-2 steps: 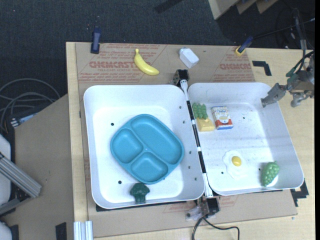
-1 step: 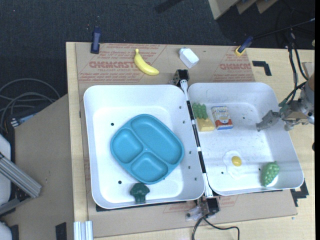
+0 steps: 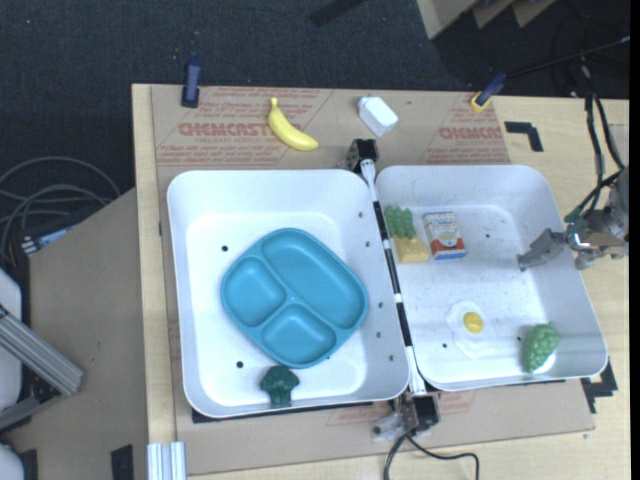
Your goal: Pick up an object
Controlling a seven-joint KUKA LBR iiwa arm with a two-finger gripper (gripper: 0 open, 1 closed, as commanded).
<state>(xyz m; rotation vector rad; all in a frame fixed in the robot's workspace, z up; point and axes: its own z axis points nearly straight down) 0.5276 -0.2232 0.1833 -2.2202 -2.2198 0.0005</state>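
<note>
Gripper (image 3: 535, 251) at right bin's (image 3: 500, 183) right wall.
Finger state: cannot tell. Green grapes (image 3: 539, 347) lie near, below it.

Open floor runs through the middle of the right bin (image 3: 500, 183), between the carton (image 3: 444, 236) and green block (image 3: 400, 222) at its left wall and the egg (image 3: 470, 322) and grapes (image 3: 540, 347) along its near edge; the tool (image 3: 532, 255) hangs over the right side.
</note>
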